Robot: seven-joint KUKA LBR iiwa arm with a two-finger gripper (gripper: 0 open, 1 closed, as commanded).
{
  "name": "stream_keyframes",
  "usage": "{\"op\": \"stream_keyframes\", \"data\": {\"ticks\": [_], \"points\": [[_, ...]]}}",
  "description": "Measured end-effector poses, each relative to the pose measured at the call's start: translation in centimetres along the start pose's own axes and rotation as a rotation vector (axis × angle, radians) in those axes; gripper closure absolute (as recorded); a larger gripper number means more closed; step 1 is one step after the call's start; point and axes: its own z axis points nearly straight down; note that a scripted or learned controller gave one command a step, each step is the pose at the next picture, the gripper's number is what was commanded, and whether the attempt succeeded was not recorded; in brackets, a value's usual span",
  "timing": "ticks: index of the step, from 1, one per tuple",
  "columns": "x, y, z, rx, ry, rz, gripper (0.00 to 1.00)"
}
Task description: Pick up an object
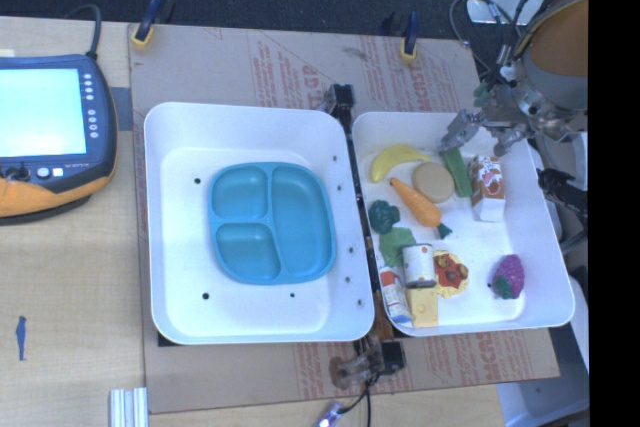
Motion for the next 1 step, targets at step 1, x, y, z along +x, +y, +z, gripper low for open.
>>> {"op": "stream_keyframes", "data": {"ticks": [1], "points": [[3.61, -4.57, 12.42, 0.001, -0.002, 0.001, 0.00]]}}
